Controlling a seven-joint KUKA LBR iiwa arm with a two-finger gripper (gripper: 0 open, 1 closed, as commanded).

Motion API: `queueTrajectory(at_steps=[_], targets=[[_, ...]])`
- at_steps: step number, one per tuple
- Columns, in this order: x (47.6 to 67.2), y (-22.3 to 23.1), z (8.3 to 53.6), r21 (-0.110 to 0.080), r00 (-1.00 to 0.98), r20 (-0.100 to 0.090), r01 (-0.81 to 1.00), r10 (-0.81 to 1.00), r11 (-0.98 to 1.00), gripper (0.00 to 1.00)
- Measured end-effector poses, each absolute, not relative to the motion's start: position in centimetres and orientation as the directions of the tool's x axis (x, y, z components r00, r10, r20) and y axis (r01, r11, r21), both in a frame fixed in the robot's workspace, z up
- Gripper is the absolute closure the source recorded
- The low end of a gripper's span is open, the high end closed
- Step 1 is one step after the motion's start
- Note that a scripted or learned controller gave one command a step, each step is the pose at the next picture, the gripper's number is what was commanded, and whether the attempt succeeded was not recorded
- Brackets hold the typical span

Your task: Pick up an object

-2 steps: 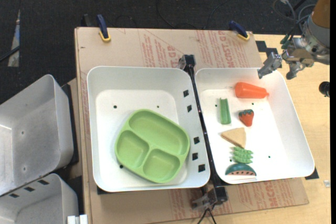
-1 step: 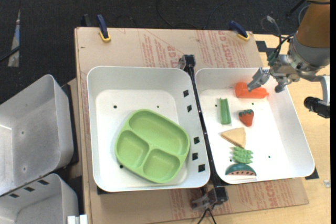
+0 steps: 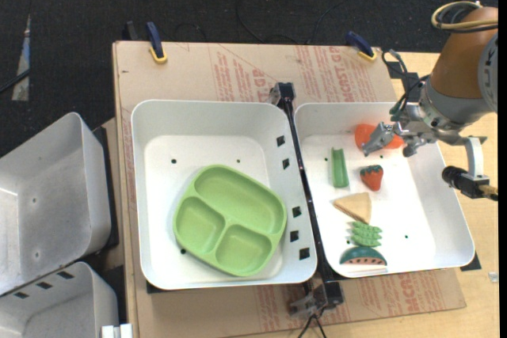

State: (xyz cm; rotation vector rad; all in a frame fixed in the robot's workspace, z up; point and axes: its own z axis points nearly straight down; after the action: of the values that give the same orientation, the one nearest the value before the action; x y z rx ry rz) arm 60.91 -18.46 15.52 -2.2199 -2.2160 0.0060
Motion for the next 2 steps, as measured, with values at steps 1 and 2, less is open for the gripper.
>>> queueTrajectory(at_steps=[1,2], targets=[[61.0,-18.3,9.1,-0.006,0.001,0.001,1.0,1.0,-0.001,0.0],[61.3,-18.3,10.6,0.003,0.001,-0.001,1.0,1.0,-0.001,1.0]])
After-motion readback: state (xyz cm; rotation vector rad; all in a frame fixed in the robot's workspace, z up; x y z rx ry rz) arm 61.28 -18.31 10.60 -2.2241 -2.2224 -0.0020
